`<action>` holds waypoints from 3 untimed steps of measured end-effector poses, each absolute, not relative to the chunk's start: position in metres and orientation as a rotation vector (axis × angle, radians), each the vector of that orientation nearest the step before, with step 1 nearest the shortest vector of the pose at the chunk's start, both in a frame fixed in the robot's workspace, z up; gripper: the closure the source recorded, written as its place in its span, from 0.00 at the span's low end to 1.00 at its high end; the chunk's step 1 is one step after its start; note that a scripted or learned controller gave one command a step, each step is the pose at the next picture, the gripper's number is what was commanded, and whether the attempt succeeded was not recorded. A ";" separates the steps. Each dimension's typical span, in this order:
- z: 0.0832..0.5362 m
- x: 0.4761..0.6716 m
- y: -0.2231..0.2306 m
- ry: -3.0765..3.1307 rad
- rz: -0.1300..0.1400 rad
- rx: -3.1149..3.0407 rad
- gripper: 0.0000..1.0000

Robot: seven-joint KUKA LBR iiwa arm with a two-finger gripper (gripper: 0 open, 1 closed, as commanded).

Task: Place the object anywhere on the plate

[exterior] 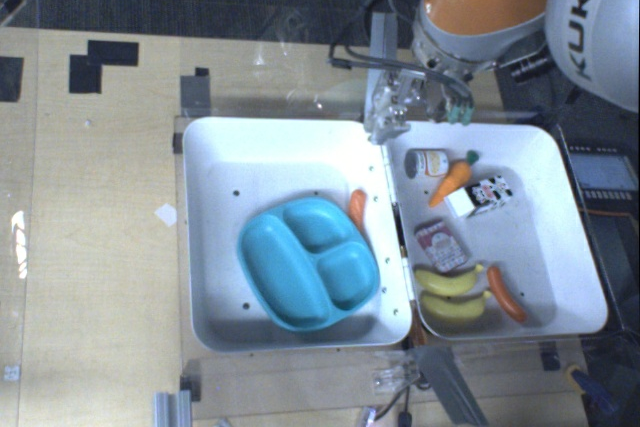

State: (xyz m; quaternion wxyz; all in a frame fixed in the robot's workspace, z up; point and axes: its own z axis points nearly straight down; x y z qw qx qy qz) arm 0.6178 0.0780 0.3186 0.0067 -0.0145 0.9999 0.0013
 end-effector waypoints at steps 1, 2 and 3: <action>0.280 0.593 0.038 3.129 0.003 0.112 1.00; 0.293 0.595 0.039 3.119 0.007 0.109 1.00; 0.306 0.598 0.040 3.108 0.011 0.105 1.00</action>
